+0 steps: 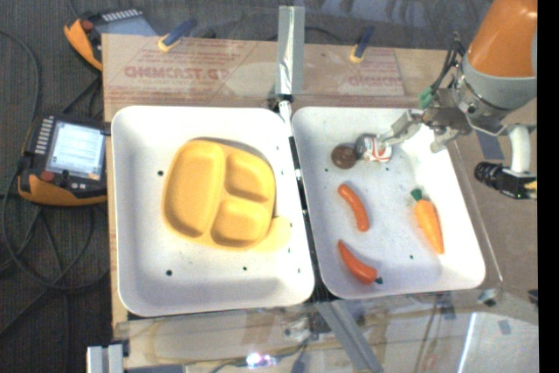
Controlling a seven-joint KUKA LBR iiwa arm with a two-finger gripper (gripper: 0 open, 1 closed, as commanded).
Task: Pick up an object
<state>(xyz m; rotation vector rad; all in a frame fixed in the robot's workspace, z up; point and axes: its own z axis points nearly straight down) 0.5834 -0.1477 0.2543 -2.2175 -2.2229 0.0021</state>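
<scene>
My gripper (416,138) hangs over the far right part of the right bin (463,275), and its two fingers stand spread apart, open. One finger (398,130) slants down to the left and ends right beside a small red and white can-like object (378,149). Nothing sits between the fingers. A brown round piece (344,156) lies just left of that object. Further forward lie an orange sausage (354,206), a red chili pepper (358,262) and a carrot (428,223).
The left bin (140,275) holds a yellow compartment tray (222,192). A metal divider post (289,48) stands behind the gap between the bins. A handheld pendant (65,157) and cables lie on the floor at the left.
</scene>
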